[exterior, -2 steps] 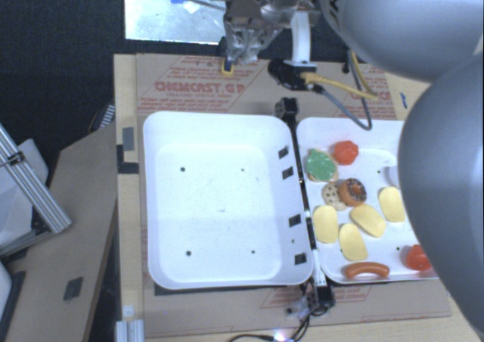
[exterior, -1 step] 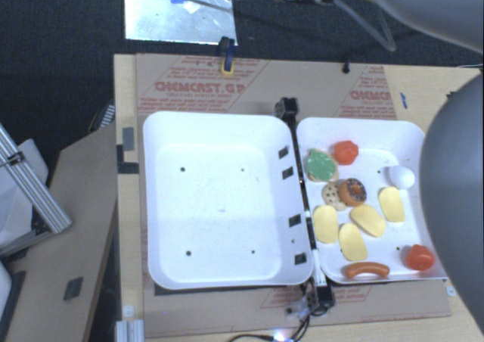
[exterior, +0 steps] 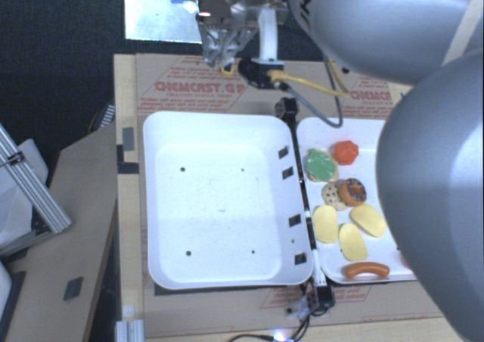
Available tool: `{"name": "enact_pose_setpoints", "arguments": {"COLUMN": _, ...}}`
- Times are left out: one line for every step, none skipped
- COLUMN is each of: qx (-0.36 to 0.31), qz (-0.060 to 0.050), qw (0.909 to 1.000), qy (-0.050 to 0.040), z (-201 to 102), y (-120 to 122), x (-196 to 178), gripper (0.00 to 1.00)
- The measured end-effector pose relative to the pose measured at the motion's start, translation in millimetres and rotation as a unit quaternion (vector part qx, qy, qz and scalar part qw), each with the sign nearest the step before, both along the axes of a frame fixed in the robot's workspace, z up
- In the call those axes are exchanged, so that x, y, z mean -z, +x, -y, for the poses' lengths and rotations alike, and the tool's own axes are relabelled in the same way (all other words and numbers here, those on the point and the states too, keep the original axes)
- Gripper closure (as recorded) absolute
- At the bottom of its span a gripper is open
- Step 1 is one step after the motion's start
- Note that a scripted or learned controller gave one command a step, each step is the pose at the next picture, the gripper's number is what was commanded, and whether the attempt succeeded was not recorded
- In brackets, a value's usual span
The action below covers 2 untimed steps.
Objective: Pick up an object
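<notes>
Arm (exterior: 393,38) hides much of the right bin (exterior: 318,132) and its toy food.

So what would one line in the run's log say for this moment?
pincer: above bench, behind left bin | nothing seen held | toy food in right bin, incl. tomato, sausage

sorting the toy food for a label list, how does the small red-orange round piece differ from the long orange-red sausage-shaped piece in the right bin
The small red-orange round piece is compact and blocky; the long orange-red sausage-shaped piece is slim, stretched out and slightly curved.

The round piece sits at the far end of the right white bin, beside a green piece; the sausage piece lies at the near end, below the yellow pieces.

Both are reddish, lie loose in that bin, and are untouched.
</notes>
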State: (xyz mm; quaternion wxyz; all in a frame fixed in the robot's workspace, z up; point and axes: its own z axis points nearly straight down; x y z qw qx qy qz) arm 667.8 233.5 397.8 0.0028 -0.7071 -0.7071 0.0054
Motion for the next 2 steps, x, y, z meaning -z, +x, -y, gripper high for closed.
{"name": "enact_pose_setpoints", "arguments": {"qx": -0.002, "qz": 0.008, "qw": 1.0, "qy": 0.0027, "z": -1, "y": 1, "x": -44, "gripper": 1.0}}
{"name": "enact_pose_setpoints", "arguments": {"qx": -0.003, "qz": 0.008, "qw": 1.0, "qy": 0.0026, "z": -1, "y": 1, "x": -77, "gripper": 1.0}}
